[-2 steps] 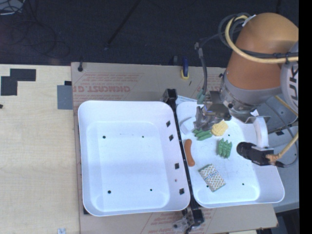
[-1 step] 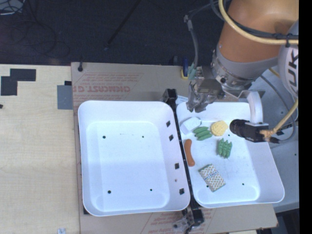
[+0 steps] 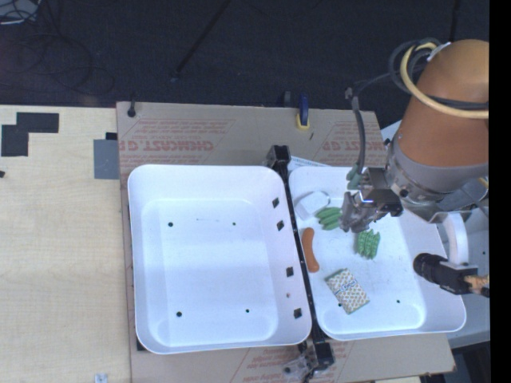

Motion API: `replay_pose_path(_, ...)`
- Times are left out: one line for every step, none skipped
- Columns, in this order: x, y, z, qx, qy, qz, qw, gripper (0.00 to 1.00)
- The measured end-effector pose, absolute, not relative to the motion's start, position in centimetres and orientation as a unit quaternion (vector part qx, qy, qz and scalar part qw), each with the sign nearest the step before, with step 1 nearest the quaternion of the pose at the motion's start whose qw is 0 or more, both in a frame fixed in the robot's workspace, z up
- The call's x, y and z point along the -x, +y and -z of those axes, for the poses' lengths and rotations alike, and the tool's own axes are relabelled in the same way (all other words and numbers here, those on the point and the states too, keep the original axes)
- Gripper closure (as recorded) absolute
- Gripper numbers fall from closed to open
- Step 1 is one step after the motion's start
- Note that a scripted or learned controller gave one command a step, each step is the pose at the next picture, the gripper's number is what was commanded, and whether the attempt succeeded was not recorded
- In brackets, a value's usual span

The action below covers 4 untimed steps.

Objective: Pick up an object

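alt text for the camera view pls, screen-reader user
The gripper hangs low over the right bin, between two green items. That bin also holds an orange sausage-shaped piece near its left wall and a small patterned packet. The left bin sits beside it.

Claw [image 3: 352, 221] parked over the right bin [image 3: 415, 313]
Green pod [image 3: 328, 217] beside it, orange piece [image 3: 310, 250], patterned packet [image 3: 347, 290] and green bunch [image 3: 367, 243] nearby.

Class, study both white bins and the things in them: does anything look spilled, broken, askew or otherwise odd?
Nothing stands out. In the right-hand white bin an orange carrot-shaped piece, two green ridged pieces and a small patterned packet lie loose and apart, none visibly damaged. The gripper hangs above them.
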<state>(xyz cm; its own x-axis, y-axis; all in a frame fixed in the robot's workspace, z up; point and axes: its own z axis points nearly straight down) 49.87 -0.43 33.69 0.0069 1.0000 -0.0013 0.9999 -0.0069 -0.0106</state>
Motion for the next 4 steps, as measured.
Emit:
replay_pose_path(-60.8,-1.0,-40.4,0.706,-0.708,0.0025,-0.004,1.0)
replay_pose_path(-54.5,-2.9,-33.0,0.708,-0.706,-0.0046,0.004,1.0)
replay_pose_path(-60.9,0.7,-39.8,0.706,-0.708,0.0021,-0.003,1.0)
replay_pose_path(-51.7,0.2,-28.1,0.708,-0.706,-0.0074,0.008,1.0)
